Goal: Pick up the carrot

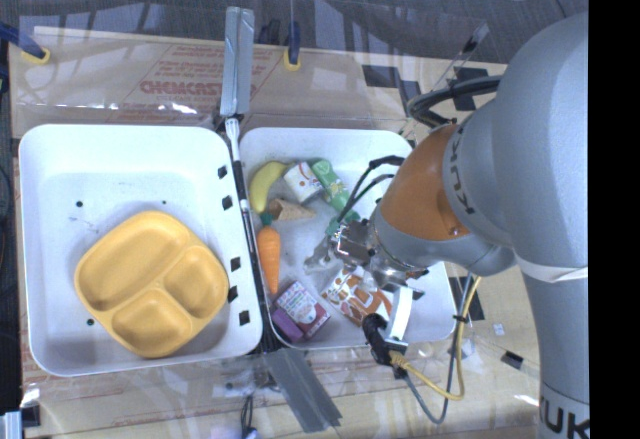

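Note:
An orange carrot [269, 260] lies lengthwise along the left wall of the right bin [330, 139], below a yellow banana [264, 184]. My gripper [338, 245] hangs over the middle of that bin, a short way right of the carrot and apart from it. The grey arm with its orange band [425, 199] covers the bin's right side. The wrist hides the fingers from above.
Around the carrot lie a small white carton [300, 183], a green item [331, 183], a purple box [299, 311] and a printed packet [362, 295]. The left bin [50, 167] holds a yellow divided plate [150, 282]. A metal divider [237, 62] runs between the bins.

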Controlling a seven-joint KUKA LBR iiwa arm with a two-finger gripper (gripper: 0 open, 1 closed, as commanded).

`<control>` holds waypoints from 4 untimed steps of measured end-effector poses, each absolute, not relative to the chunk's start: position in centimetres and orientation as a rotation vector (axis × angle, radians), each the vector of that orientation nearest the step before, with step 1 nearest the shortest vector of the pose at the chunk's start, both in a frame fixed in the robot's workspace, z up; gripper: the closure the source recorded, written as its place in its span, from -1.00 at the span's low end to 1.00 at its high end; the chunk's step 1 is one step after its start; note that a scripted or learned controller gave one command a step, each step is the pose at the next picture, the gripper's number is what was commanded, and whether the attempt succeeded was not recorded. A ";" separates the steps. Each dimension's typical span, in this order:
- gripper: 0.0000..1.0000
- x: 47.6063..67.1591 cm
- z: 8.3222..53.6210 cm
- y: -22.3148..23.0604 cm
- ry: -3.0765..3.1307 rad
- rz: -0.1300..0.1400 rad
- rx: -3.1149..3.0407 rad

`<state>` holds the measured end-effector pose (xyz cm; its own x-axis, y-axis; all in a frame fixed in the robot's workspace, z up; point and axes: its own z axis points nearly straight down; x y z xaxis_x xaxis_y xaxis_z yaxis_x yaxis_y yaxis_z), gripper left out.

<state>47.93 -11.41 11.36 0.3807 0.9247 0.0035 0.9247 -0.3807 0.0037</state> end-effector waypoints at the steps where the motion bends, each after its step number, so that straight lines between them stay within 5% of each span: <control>1: -1.00 47.9 11.4 -11.4 1.747 0.008 2.609; 2: -1.00 48.9 10.8 -17.3 1.941 -0.004 2.476; 3: -1.00 47.9 9.2 -10.3 1.698 0.003 2.642; 4: -1.00 47.9 9.3 -14.4 1.549 0.005 2.732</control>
